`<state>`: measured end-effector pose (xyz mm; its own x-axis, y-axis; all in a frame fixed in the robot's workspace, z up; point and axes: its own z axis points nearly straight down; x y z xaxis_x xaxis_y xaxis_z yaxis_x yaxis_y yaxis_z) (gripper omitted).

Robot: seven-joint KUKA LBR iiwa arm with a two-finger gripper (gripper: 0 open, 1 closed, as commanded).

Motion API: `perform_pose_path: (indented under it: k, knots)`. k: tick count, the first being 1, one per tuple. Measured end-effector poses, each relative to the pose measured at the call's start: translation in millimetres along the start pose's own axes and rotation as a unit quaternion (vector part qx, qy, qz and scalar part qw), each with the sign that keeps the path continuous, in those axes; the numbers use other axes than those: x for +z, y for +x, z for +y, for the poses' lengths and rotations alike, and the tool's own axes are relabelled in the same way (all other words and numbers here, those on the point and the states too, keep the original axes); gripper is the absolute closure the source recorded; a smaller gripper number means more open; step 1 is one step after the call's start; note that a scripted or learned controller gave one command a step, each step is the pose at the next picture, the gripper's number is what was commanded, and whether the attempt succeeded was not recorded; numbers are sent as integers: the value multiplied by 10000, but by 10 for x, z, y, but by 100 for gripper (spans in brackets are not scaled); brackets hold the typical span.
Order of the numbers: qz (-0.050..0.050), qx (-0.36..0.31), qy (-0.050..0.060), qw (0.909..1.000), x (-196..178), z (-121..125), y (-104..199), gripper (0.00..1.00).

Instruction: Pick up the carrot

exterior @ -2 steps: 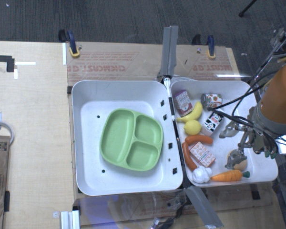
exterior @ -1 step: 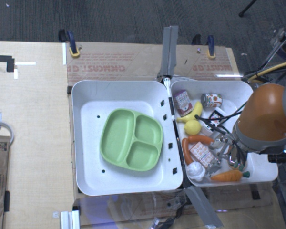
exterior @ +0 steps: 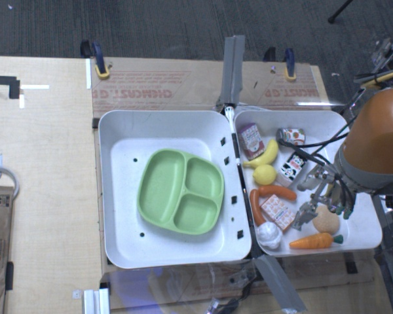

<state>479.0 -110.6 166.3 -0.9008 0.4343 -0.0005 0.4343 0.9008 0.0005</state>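
Well, the carrot (exterior: 311, 242) lies at the front of the right bin (exterior: 363, 241), just below the gripper (exterior: 312, 209) (I cannot tell its grip), and looks light, hard and smooth, so pinch its fat middle.

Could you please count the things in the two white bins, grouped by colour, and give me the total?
Green: 1, the divided plate
Yellow: 2, the banana and the lemon
Orange or red: 3, the carrot and two sausages
Tan: 1, the bread roll
Printed packets and small items, mixed colours: 5
Total: 12
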Motion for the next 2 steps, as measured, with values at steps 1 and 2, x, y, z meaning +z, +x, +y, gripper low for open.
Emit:
perform_pose_path:
  k: [1, 2]
  knots:
    - [-69, 1429, -13, 9897, 519, 73, 6, 0]
    - [-1, 343, 3, 9994, -485, -770, -370, 0]
